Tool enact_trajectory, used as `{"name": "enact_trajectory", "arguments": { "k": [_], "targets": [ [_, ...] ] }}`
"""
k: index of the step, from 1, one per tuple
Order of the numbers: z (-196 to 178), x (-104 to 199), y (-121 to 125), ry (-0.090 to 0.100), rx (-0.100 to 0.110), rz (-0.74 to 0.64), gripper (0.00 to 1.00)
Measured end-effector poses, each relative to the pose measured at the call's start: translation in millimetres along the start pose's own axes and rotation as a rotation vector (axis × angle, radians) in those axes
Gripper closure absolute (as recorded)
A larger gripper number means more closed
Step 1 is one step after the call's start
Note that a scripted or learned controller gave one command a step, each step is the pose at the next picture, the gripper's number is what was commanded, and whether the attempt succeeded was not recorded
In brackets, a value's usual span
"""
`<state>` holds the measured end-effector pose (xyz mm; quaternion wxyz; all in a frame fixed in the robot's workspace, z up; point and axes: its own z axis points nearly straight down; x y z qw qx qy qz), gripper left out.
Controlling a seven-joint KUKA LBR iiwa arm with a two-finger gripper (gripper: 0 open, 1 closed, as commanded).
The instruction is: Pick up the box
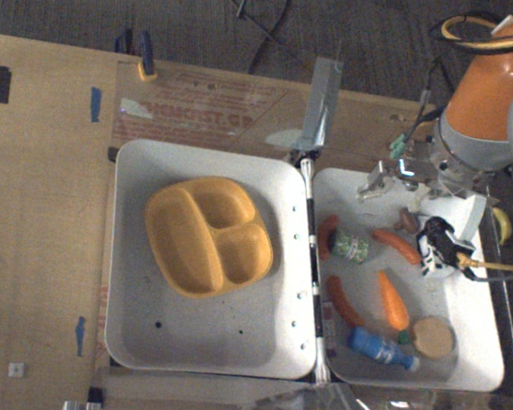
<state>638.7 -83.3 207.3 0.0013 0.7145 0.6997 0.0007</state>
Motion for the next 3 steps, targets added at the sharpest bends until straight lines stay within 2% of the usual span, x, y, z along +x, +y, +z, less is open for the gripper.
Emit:
{"name": "enact_trajectory", "arguments": {
  "k": [1, 2, 3],
  "targets": [
    [93, -37, -51, 0.003, -0.028, 0.064, 0.0],
    [-53, -42, -39, 0.0, 0.001, 0.177, 0.0],
    [23, 11, -110, 0.001, 0.005, 0.299, 0.0]
  ]
}}
